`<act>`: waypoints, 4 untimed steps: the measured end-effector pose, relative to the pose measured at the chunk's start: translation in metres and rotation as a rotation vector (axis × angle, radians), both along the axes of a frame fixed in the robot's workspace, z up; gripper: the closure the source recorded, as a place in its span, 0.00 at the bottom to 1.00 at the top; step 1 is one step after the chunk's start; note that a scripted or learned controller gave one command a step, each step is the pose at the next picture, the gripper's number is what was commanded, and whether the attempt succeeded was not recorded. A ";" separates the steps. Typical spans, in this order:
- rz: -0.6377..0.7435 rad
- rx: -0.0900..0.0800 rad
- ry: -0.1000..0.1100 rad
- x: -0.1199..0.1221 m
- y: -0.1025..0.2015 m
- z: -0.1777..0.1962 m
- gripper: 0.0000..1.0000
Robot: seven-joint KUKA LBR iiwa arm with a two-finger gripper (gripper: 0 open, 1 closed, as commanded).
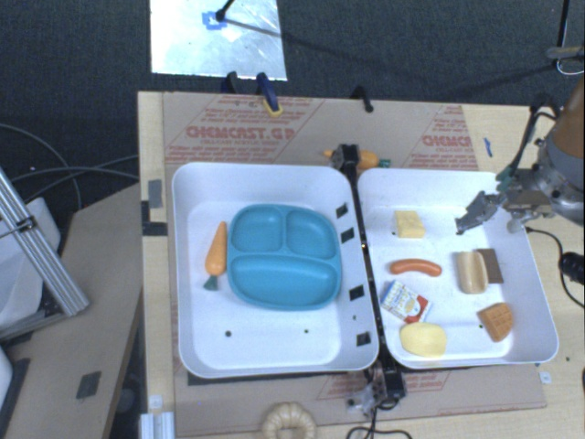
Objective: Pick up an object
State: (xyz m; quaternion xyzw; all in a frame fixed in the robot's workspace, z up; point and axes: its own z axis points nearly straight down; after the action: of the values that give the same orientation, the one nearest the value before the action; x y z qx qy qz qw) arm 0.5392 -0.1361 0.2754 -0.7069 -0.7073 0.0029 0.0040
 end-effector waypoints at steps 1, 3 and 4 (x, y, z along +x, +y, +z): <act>0.003 -0.002 -0.011 0.002 0.000 0.006 0.00; 0.001 -0.001 -0.010 -0.007 0.005 -0.101 0.00; 0.000 -0.001 -0.007 -0.012 0.002 -0.145 0.00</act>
State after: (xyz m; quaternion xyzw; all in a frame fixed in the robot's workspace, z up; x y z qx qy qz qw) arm 0.5272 -0.1342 0.1305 -0.7069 -0.7073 0.0005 0.0011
